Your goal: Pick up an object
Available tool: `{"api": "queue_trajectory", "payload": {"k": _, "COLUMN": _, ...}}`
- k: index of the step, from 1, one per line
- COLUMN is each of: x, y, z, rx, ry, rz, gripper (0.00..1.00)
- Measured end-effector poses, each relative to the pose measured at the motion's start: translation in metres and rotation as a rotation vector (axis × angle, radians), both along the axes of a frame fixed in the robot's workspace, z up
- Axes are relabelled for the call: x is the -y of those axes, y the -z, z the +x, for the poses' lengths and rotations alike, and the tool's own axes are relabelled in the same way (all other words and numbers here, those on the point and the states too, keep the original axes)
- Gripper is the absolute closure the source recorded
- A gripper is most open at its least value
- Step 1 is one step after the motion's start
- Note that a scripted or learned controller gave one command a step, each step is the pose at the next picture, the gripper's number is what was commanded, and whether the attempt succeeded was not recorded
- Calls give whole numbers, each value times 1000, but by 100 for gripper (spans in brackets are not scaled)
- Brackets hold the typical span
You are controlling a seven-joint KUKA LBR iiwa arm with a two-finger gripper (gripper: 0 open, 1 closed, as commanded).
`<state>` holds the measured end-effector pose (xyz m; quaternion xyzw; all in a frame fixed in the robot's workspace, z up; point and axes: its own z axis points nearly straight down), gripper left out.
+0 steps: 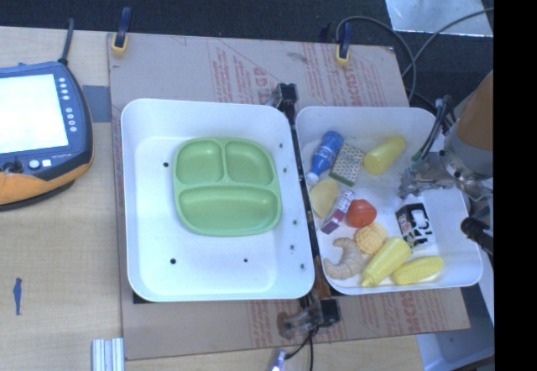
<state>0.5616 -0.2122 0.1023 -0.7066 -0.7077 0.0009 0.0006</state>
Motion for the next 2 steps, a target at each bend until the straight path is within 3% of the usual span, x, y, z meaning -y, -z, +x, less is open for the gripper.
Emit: {"api": "queue_trajectory", "payload": {"k": 2, "x": 2, "y": -21, "z": 0, "rx": 2, "ry": 1, "rz": -2, "gripper": 100}}
